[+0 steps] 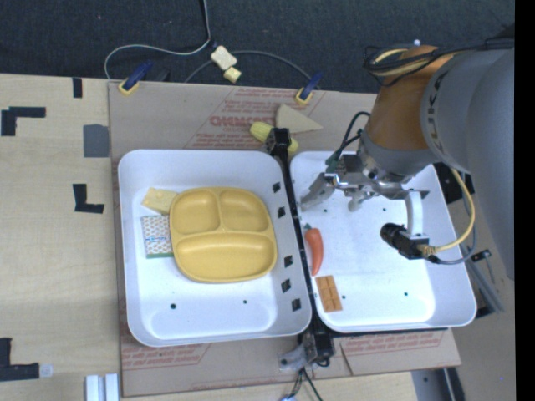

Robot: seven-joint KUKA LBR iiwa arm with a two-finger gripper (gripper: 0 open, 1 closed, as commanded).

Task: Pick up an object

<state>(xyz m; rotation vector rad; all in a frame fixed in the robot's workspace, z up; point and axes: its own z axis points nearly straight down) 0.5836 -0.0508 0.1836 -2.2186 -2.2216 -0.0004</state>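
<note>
The arm reached in over the right bin, wrist bent downward, its pincer spread open and holding nothing above the bin's upper left corner. A carrot lay just below the pincer, against the bin's left wall, with an orange card below it.
</note>
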